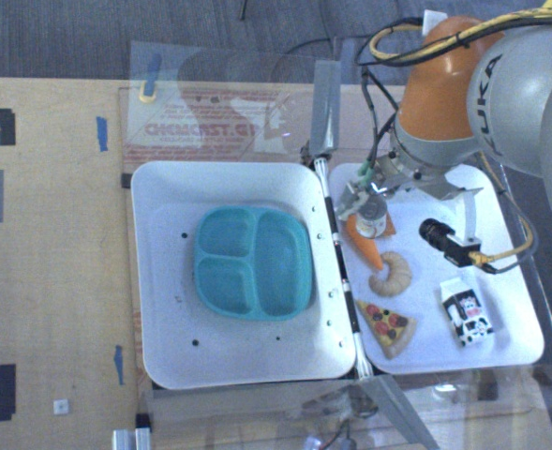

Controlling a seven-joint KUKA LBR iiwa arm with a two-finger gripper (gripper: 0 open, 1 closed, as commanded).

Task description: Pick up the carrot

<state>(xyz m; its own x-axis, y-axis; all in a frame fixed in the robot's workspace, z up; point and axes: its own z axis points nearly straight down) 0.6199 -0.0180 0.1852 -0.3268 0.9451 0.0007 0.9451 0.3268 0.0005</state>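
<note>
The carrot (pixel 366 247) is an orange toy lying at a slant near the left wall of the right bin (pixel 514 345), with its thick end toward the back. My gripper (pixel 367 206) is down right over that thick end and hides the top of the carrot. The rest of the carrot lies flat on the bin floor.
A croissant (pixel 394 275) touches the carrot's thin end. A pizza slice (pixel 387 325) lies in front of it, and a small white carton with black patches (pixel 468 315) sits at the front right. The left bin (pixel 163 204) holds a teal divided plate (pixel 254 262).
</note>
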